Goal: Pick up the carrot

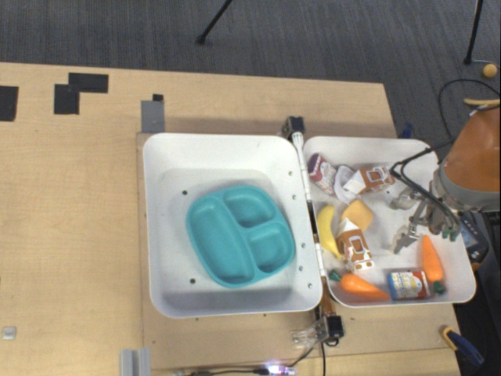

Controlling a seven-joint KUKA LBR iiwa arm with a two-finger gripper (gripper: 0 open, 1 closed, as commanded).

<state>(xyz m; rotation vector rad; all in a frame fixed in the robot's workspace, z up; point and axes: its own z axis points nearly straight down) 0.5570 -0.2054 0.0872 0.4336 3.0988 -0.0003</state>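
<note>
We see left bin [164,233] holding a teal divided plate [239,233] | right bin [368,143]: banana [326,232], yellow block [358,214], small can [406,284] lying on its side, crumpled wrappers [348,180] | bench [70,225] with black patches [78,92]

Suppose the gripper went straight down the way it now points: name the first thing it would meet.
Probably the bare floor of the right bin, just left of a carrot; the gripper hangs beside it, though depth is unclear.
</note>
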